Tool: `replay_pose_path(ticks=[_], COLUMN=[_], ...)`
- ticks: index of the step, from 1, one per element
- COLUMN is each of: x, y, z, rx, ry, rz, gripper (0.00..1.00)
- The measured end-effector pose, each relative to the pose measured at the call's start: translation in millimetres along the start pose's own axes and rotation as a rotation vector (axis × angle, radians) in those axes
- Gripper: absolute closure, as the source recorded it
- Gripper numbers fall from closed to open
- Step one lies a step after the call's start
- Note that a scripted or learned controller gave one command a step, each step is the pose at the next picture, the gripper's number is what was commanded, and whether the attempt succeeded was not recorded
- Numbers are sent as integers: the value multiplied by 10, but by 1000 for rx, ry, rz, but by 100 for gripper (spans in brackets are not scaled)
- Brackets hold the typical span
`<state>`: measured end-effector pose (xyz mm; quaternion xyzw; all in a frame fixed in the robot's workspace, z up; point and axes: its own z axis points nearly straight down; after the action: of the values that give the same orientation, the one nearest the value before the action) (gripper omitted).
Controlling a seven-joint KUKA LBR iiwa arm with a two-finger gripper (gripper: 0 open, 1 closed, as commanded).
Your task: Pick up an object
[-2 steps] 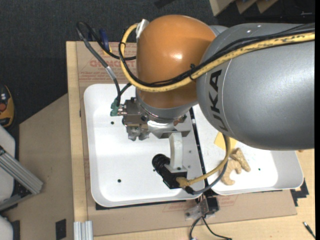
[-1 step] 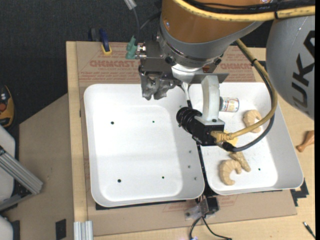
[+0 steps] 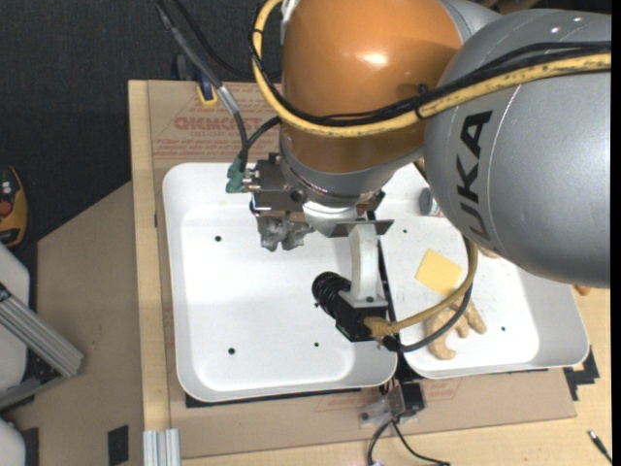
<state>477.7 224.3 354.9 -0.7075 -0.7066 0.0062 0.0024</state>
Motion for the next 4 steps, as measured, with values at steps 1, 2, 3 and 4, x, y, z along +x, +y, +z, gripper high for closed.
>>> replay_pose_path(ticks=[1, 2, 3, 4], x=[5, 9, 12, -2], y=[14, 16, 18, 139], z=[-168, -269, -370, 569], rx=[-13, -14, -16, -1], ry=[6, 7, 8, 0], rz=[-1, -1, -1, 1], gripper=[100, 100, 100, 100])
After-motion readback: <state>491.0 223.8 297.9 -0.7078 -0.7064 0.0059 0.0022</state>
